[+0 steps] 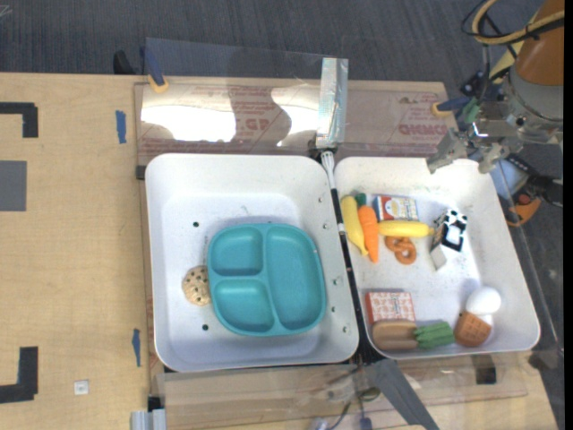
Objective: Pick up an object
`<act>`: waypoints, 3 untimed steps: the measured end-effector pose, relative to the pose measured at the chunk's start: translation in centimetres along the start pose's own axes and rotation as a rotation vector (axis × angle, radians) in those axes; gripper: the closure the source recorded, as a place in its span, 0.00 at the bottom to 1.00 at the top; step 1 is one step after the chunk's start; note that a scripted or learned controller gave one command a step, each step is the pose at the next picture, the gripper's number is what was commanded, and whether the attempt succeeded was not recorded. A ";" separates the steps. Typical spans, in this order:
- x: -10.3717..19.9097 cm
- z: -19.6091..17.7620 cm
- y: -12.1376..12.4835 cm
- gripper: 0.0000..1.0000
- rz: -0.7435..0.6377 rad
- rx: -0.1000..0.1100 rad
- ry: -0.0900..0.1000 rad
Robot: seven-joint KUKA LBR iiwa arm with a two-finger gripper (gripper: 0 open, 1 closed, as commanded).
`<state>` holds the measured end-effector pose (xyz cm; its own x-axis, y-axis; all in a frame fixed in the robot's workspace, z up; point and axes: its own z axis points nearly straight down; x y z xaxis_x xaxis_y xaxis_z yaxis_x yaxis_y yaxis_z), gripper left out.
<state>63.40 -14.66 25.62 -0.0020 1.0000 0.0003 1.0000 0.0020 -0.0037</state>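
The right bin holds several small items: a carrot, a yellow banana, a small red-and-white carton, an orange pretzel, a black-and-white piece, a pink box, a brown sausage, a green piece, a white egg and an orange-brown lump. My gripper hangs above that bin's far right corner, open, with nothing between its fingers. It stays well apart from all the items.
The left bin carries a teal divided plate with a cookie beside its left edge. A clear panel with a taped metal edge stands behind the bins. Yellow cables loop near the arm.
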 end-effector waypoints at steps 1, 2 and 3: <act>-1.7 9.6 -7.8 0.00 0.166 0.008 0.001; 0.9 14.2 -6.1 0.00 0.097 -0.015 -0.005; -0.5 14.7 -1.3 0.00 0.130 -0.044 -0.010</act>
<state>62.02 -15.20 10.87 0.1279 0.9918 -0.0069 0.9910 -0.1275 0.0405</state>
